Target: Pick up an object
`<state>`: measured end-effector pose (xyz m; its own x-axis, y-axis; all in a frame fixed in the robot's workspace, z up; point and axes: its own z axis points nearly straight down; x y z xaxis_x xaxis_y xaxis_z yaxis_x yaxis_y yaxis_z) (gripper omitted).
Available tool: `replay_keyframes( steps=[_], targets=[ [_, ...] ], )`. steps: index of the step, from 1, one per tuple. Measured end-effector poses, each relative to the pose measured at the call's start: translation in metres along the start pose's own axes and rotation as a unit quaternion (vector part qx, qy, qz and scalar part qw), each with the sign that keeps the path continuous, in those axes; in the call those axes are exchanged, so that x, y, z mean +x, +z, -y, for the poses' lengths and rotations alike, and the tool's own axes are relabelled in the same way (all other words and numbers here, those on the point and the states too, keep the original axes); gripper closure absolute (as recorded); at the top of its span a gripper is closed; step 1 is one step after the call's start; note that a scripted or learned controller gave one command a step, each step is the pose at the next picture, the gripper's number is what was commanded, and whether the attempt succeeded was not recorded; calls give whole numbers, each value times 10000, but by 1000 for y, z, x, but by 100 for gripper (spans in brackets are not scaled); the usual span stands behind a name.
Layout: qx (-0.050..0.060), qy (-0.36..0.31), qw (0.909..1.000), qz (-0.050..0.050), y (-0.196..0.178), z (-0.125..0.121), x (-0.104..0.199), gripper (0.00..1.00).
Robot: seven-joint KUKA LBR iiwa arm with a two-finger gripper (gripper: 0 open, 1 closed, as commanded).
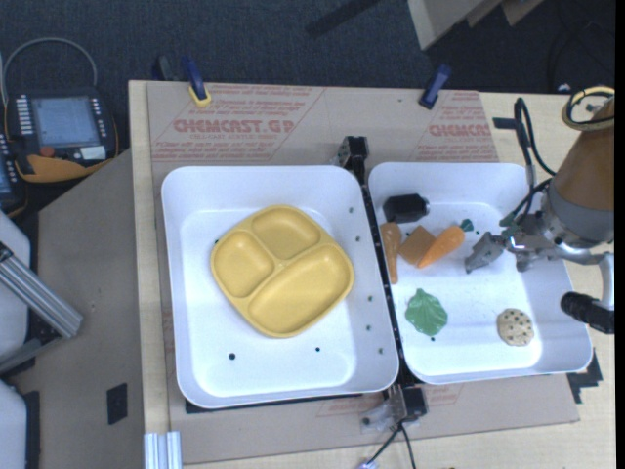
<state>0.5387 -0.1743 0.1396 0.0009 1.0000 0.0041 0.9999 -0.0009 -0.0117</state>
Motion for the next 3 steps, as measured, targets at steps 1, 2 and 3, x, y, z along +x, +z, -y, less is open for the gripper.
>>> replay_keyframes(
  steps=[1, 2, 3],
  targets=[
    [-2, -2, 10000, -1, 57, 1, 1, 0],
    [-20, -3, 10000, 10, 46, 0, 0, 100],
    [-68, -12, 10000, 28, 5, -5, 0, 100]
  ],
)
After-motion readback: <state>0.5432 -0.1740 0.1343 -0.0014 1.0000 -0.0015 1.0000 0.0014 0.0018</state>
